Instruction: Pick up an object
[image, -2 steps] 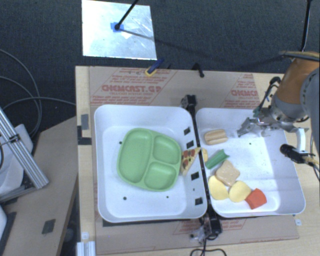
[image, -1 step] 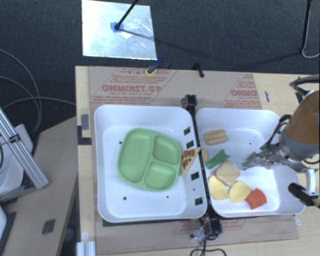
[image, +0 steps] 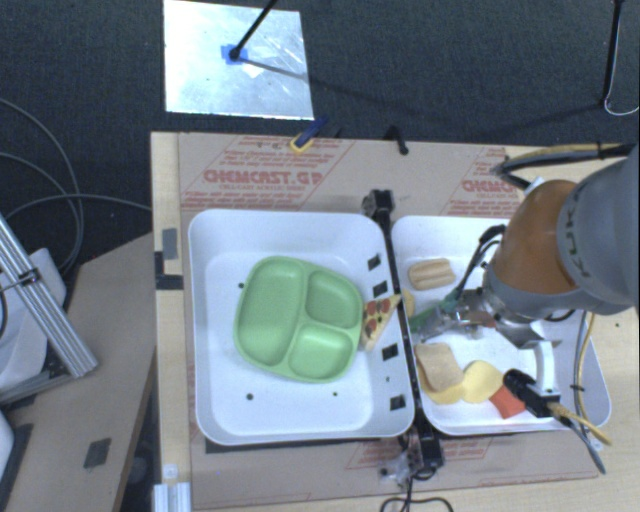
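Jaws hang just above the green toy (image: 425, 321).

The thick, rounded grey robot arm (image: 605, 235) carries a broad glossy orange band (image: 535, 245) above its wrist. Black cables (image: 488, 245) loop along the band's left side, and below it sits a darker metallic gripper assembly (image: 462, 312).

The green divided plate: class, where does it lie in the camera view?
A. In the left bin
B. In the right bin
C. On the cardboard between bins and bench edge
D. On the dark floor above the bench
A: the green divided plate lies flat on the floor of the left bin, while the right bin holds the food pieces such as the bread roll.
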